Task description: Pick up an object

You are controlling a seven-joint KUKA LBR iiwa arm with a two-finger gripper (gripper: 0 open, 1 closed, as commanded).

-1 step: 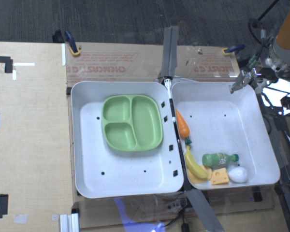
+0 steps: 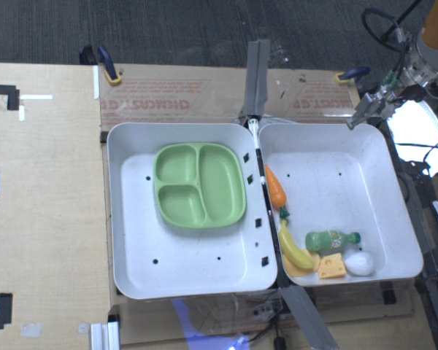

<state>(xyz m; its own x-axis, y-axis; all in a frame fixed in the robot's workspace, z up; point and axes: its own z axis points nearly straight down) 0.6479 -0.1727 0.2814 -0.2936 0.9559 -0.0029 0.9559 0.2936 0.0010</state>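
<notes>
1. The bench [image 2: 44,195] is pale wood on the left side; two small black marks sit near its left edge, one up high and one down low; a blue clamp [image 2: 106,63] sits at the far edge of the bench.
2. The left bin [image 2: 131,268] is white and shallow; a green plate [image 2: 200,185] with three parts lies flat in it, nearer the far edge than the near edge; the plate has nothing on it.
3. A grey bar [image 2: 256,75] runs from the far edge of the bench down to where the two bins meet.
4. The right bin [image 2: 336,173] is white too; the things to pick from all lie along its left wall and near edge.
5. An orange carrot [image 2: 276,187] lies against the left wall, about halfway down.
6. A yellow banana [image 2: 292,250] lies just below the carrot, curving toward the near left corner.
7. A green bottle [image 2: 332,240] lies on its side beside the banana; a yellow wedge of cheese [image 2: 331,266] lies just below the bottle, near the near edge; a white egg [image 2: 360,263] lies just beside the cheese, on its right.
8. The gripper [image 2: 369,108] hangs over the far right corner of the right bin, well apart from the food; you cannot tell if it is open or closed; nothing can be seen in it.
</notes>
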